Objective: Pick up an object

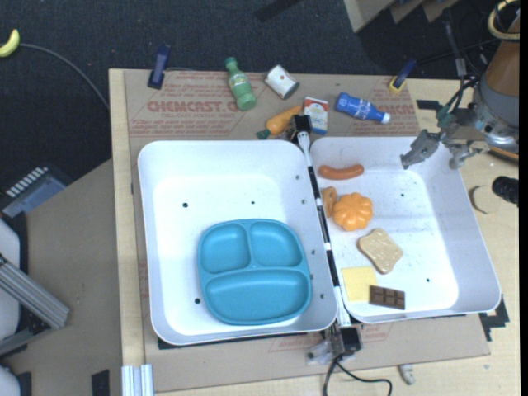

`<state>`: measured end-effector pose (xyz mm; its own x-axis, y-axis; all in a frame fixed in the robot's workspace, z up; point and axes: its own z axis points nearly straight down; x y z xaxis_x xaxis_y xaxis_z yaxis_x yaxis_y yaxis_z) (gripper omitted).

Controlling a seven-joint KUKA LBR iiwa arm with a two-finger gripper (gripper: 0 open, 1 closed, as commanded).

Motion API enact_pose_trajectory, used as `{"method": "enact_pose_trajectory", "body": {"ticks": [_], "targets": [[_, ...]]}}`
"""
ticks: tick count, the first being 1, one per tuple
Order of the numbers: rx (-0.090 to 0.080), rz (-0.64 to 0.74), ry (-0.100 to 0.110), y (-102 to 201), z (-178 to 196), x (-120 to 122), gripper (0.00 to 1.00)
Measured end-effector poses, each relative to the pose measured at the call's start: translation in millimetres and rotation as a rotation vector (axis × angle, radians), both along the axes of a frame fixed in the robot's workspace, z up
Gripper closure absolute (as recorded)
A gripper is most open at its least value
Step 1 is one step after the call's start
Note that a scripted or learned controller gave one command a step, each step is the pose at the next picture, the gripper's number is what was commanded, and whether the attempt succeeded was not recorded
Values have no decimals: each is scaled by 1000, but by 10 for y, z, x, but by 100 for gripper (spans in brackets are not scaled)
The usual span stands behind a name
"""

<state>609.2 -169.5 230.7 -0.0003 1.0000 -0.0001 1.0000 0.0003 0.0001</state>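
Though near fingers [411, 157], sausage [341, 171] apart.

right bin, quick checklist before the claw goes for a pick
1. Claw over the right bin: ok, above its far right corner.
2. Claw carrying nothing: ok, nothing between its fingers.
3. Things to pick in that bin: ok, sausage, pumpkin, bread, cheese slice, chocolate.
4. Pumpkin free to grasp: cannot tell, a small orange piece sits against it.
5. Chocolate apart from cheese slice: not ok, they touch.
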Motion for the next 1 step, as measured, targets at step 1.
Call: {"method": "enact_pose_trajectory", "body": {"ticks": [1], "targets": [[2, 0, 4, 435, -1167, 266, 0]]}}
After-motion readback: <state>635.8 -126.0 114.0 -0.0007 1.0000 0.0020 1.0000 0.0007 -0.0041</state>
